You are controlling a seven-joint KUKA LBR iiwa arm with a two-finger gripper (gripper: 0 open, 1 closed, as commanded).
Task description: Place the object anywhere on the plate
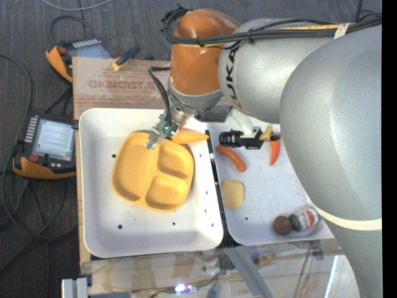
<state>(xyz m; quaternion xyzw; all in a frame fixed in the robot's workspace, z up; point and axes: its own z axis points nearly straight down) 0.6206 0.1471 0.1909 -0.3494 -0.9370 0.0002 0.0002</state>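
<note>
The arm [260,61] is reaching in from the right of the frame and is covering most of the upper right. Its gripper [155,139] is hanging over the upper edge of the yellow plate [155,172], with its tip pointing down and to the left onto the plate's upper left compartment. The tip is appearing to touch the plate surface there, though contact cannot be confirmed. How far the gripper is opening cannot be told from this angle, and whether it is grasping anything cannot be told either.

The orange object [190,136], long and tapered, is lying just to the right of the gripper, at the plate's upper right corner. Its left end is meeting the gripper body in the view; its right end is pointing toward the divide between the bins. Whether it is resting on the plate rim or on the bin floor beside it is unclear.

The plate is sitting tilted in the middle of the left bin [99,228]. In the right bin [260,213], a red-orange sausage-shaped piece [231,158] is lying near the upper left, a slim red-orange piece [274,151] is standing well apart to its right, a pale round piece [233,193] is lying below the first, and a small bottle [298,221] is lying on its side at the lower right
</note>
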